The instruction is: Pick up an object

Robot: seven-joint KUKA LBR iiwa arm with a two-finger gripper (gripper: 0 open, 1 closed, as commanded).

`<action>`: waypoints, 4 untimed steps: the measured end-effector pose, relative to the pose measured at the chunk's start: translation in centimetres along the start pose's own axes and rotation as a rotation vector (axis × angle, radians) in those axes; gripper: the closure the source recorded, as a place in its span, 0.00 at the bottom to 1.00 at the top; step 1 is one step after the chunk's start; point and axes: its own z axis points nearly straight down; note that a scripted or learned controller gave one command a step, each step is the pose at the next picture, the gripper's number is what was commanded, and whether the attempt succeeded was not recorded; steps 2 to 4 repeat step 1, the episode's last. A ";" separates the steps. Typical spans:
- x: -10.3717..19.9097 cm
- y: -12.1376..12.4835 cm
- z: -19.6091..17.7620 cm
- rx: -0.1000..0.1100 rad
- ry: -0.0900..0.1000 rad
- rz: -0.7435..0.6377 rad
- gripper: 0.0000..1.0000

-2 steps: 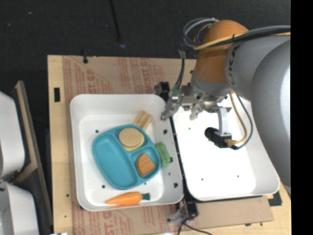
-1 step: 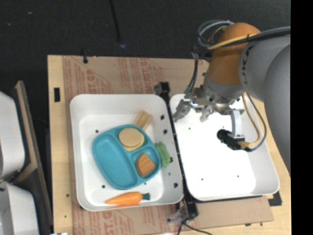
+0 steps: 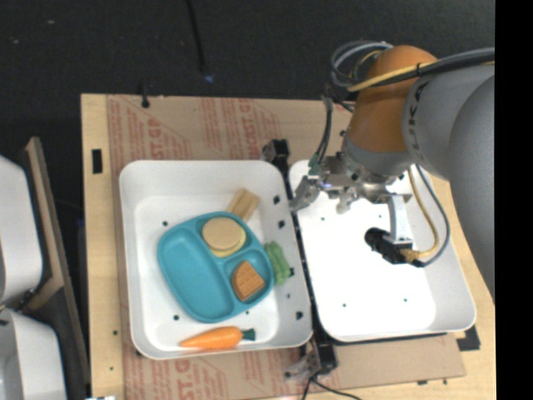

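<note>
Evidently the pick is not yet made. The grey arm's gripper (image 3: 319,200) hovers over the near corner of the right-hand shallow white bin (image 3: 375,302), just beside the wall it shares with the left-hand white bin (image 3: 133,223). Its fingers look spread apart, with nothing between them.

Every candidate lies in the left bin. A blue compartmented plastic tray (image 3: 193,280) carries a round tan disc (image 3: 225,234) and a brown square toast-like piece (image 3: 247,280). A pale wooden block (image 3: 244,202) rests at the tray's upper edge, a small green piece (image 3: 277,262) sits by its right side, and an orange toy carrot (image 3: 215,337) lies along the bin's lower wall.

Choosing a target, crossing the wall, descending, closing and lifting all seem left to do. The wooden block and the green piece are nearest the gripper. Both bins sit on a cardboard-covered counter (image 3: 166,132).
</note>
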 end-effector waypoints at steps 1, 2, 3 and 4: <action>2.2 6.5 0.0 -0.002 0.000 -0.001 0.00; 2.2 6.5 0.0 -0.002 0.000 -0.001 0.00; 2.2 6.5 0.0 -0.002 0.000 -0.001 0.00; 2.2 6.5 0.0 -0.002 0.000 -0.001 0.00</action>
